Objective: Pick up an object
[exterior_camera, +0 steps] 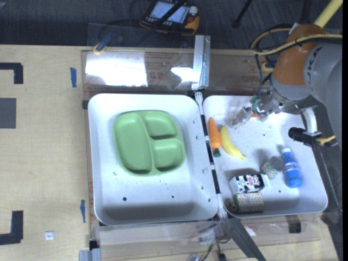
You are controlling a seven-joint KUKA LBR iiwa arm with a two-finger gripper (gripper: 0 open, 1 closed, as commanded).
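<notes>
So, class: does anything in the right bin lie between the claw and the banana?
Nothing visible does. The claw hangs over the bin's back part, and bare white floor runs from it to the banana. The carrot lies on the banana's far side.

We see two bins side by side on the table (38,145). The left bin (103,200) holds a divided tray (148,142). In the right bin (310,192), a carrot (215,136) lies left of a banana (230,144), with a bottle (291,170) to their right and a box (248,182) nearer.

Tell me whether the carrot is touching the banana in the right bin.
Touching. The camera view shows the carrot and the banana lying side by side with no white floor of the right bin between their upper ends.
</notes>
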